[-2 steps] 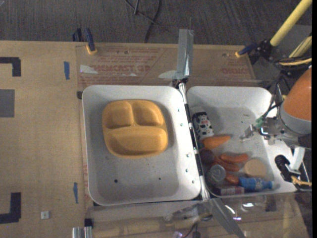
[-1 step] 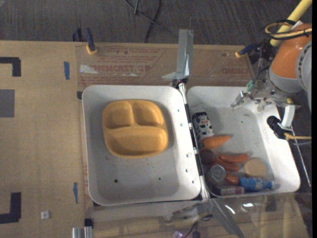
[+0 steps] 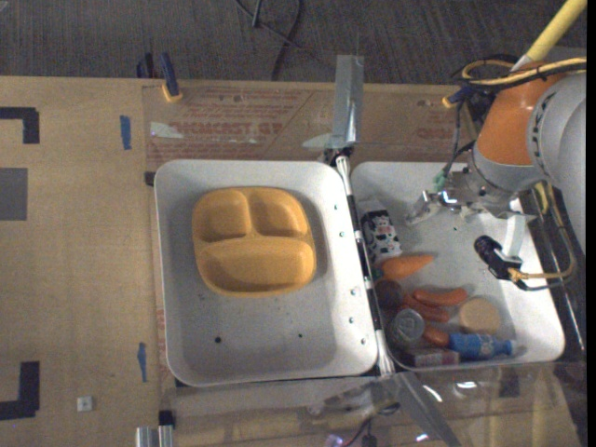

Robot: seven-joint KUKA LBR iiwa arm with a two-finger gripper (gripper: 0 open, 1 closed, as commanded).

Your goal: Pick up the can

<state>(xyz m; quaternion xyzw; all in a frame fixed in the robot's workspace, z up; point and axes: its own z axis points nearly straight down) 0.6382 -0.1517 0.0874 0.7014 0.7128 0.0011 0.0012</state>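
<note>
— Where is the action happening?
— A tan bench [image 3: 74, 250] is bearing two bins; the can [image 3: 407, 327] is lying lower right.
— And the gripper [image 3: 438, 200]?
— Hovering upper right, well apart; claw state, I cannot tell. Picking seems wholly undone.

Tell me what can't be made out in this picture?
- Gripper: too small and blurred in the camera view to tell its state.
- Can: its label is too blurred to read.
- Blue bottle: partly cut by the bin rim glare.
- Arm: cut off by the right edge.
</note>
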